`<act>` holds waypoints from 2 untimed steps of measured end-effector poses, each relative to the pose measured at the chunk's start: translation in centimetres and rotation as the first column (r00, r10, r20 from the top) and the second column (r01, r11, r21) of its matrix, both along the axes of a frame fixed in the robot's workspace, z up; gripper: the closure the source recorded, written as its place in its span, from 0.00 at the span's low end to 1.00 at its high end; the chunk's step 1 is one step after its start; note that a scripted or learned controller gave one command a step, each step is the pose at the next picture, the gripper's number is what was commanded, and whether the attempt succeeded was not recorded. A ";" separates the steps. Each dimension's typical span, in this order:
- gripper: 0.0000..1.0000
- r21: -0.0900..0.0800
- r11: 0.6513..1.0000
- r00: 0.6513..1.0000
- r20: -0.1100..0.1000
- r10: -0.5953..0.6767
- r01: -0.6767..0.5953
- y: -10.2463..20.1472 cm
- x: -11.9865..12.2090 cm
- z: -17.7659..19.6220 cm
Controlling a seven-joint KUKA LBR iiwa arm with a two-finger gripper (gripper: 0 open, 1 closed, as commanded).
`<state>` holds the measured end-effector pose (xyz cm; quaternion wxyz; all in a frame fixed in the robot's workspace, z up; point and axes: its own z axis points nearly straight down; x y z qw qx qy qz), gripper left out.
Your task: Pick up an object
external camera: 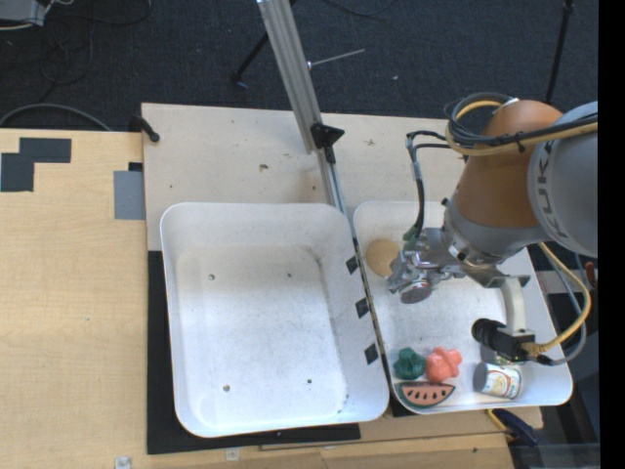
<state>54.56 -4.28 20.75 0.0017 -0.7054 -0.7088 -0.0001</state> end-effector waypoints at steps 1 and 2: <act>1.00 -0.001 1.000 1.000 0.001 0.000 0.000 5.1 1.2 1.6; 1.00 -0.001 1.000 1.000 0.000 -0.002 0.002 9.2 2.2 1.6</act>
